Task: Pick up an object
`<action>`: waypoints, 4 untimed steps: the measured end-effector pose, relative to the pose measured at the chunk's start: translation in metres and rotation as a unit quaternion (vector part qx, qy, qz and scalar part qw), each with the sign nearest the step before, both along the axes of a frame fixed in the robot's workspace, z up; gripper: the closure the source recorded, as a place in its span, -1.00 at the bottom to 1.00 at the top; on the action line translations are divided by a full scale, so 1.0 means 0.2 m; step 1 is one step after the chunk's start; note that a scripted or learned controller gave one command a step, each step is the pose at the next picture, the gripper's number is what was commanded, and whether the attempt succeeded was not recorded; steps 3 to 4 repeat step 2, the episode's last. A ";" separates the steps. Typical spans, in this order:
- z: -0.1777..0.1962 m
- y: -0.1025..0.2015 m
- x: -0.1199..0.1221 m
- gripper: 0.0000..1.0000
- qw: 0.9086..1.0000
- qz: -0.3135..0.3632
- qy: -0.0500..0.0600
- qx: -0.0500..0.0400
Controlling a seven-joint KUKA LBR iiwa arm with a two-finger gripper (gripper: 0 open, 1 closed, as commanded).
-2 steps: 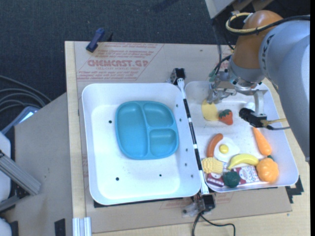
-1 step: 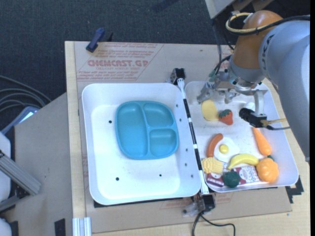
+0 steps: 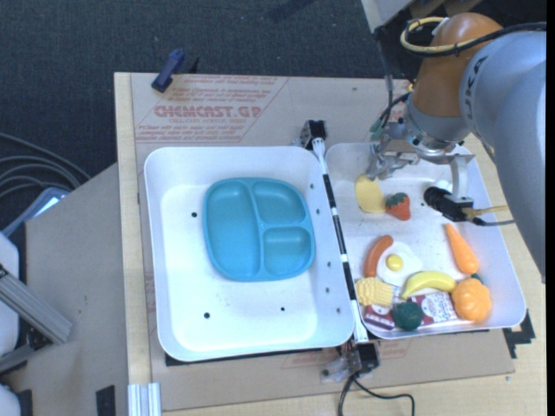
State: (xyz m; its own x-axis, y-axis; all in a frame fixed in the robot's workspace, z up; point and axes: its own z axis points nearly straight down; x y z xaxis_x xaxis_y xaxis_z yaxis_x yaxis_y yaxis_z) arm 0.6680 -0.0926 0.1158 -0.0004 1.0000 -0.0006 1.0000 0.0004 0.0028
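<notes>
Overhead slanted view of the worktop [image 3: 217, 102], a pale board with red print, carrying two white bins side by side.

Left bin [image 3: 173, 232]: holds a blue plate [image 3: 258, 229] with three compartments, lying flat near the bin's centre.

Right bin [image 3: 503, 267]: holds toy foods. A lemon [image 3: 370, 196] lies in the upper left part of this bin, with a strawberry [image 3: 398, 205] touching or just beside it on the right. A carrot [image 3: 461, 248] lies at a slant near the right wall. Lower in the bin, a sausage [image 3: 378, 253] sits beside a fried egg [image 3: 398, 263]; a banana [image 3: 429, 282] lies just below and right of the egg. Corn [image 3: 375, 292], broccoli [image 3: 408, 315] and an orange [image 3: 473, 300] cluster along the lower edge, on or around a printed packet [image 3: 435, 307].

Arm [image 3: 512, 102]: enters from the upper right of the frame. The end effector [image 3: 384, 165] hangs over the upper left part of the right bin, just above the lemon; contact with the lemon cannot be judged. Whether the end effector is apart or together cannot be told.

A blue clip [image 3: 167, 70] lies at the upper left corner of the worktop, well apart from both bins.
</notes>
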 end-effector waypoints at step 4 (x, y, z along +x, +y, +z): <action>-0.16 0.01 -0.01 -1.00 1.000 0.000 0.003 0.001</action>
